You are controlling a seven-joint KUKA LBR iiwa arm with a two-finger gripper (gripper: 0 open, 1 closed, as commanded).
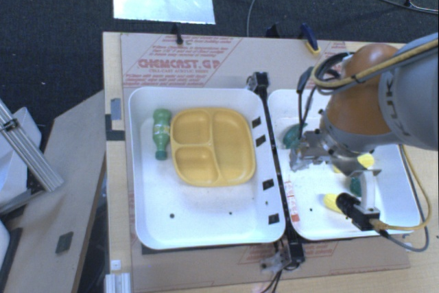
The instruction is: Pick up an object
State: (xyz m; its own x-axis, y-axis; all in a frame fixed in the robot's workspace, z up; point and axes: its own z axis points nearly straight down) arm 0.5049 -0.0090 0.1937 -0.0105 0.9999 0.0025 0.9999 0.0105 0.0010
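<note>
The arm reaches in from the right and hangs low over the right bin (411, 206), its gripper (305, 147) down near that bin's left wall. How far the fingers stand apart cannot be told from this slanted view, and nothing can be seen held between them.

The nearest candidate for picking is a small dark green object (292, 136) lying in the right bin just to the left of the gripper, touching or almost touching it; its shape is partly hidden by the wrist. Also in that bin are a yellow piece (333, 202) toward the near side, a small teal item (355, 184) just beside it, and another yellow scrap (366, 160) close under the arm. All look like light, hard plastic toys: stiff, smooth, apt to slide on the white floor if nudged off-centre. A grasp across the narrowest width, square to the piece, would probably serve best.

The left bin (147, 216) holds a yellow divided plate (212, 146) at its middle and a green bottle (161, 134) lying just to its left, touching its rim. The plate is wide and shallow, hard to take except by an edge; the bottle is round and likely to roll, best taken across its body. Both bins rest on the surface (206, 58).
</note>
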